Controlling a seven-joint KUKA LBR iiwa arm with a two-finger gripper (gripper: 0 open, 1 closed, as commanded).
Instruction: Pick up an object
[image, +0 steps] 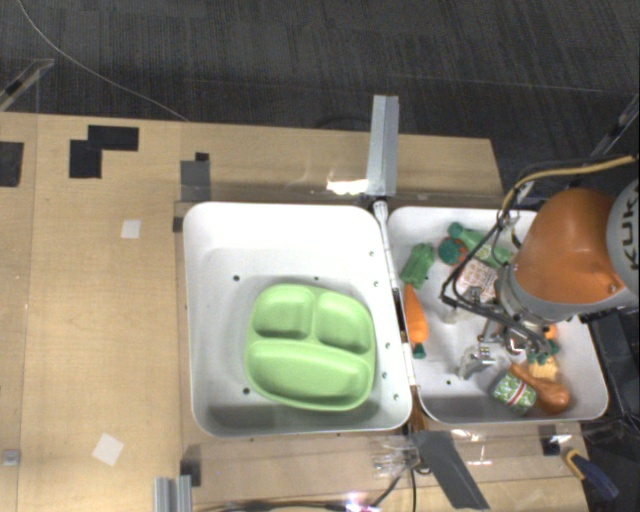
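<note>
Hand (483, 357) hangs low in the right bin (598, 400); its grip cannot be told. A green-labelled can (513, 394) lies just beside it, toward the bin's front edge.

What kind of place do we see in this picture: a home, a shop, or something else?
Probably a robotics lab or test cell, not a home. A grey arm with an orange band reaches over two white bins set on a wooden bench, with toy items such as a carrot inside.

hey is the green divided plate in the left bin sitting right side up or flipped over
Right side up. The green plate shows its three hollow compartments facing the camera, and it lies flat on the floor of the left bin.
</note>
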